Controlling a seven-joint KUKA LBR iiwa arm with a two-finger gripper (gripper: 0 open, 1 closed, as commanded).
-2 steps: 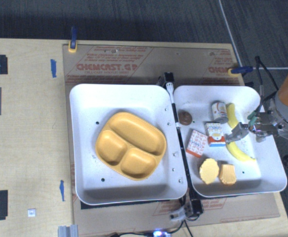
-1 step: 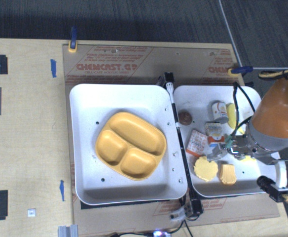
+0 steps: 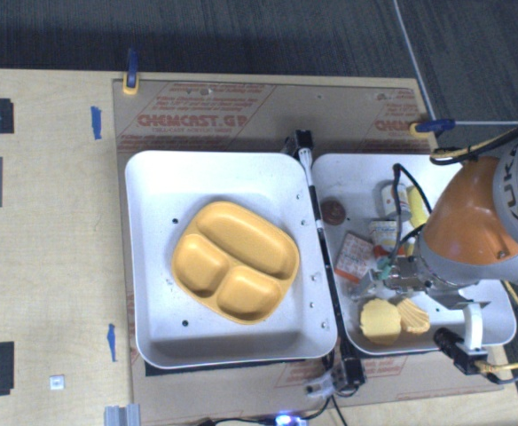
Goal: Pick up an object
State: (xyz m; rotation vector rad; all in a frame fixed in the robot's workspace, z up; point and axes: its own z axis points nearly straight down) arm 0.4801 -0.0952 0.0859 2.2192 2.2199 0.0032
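Evidently the arm [image 3: 476, 224] hangs low over the right bin [image 3: 357, 171] because that is where the loose clutter lies: a brown ball [image 3: 333, 210], a packet [image 3: 357, 256], a yellow block [image 3: 380, 320] and other small things. Its gripper [image 3: 399, 273] is down among them, and whether it is spread or pressed together I cannot tell. Meanwhile the left bin [image 3: 153, 193] holds a yellow tray [image 3: 234, 260].

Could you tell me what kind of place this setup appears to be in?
Probably a robotics lab's grasping test bench: two white bins, left and right, sit on a taped wooden bench, with a grey-and-orange arm over small clutter and a yellow divided tray.
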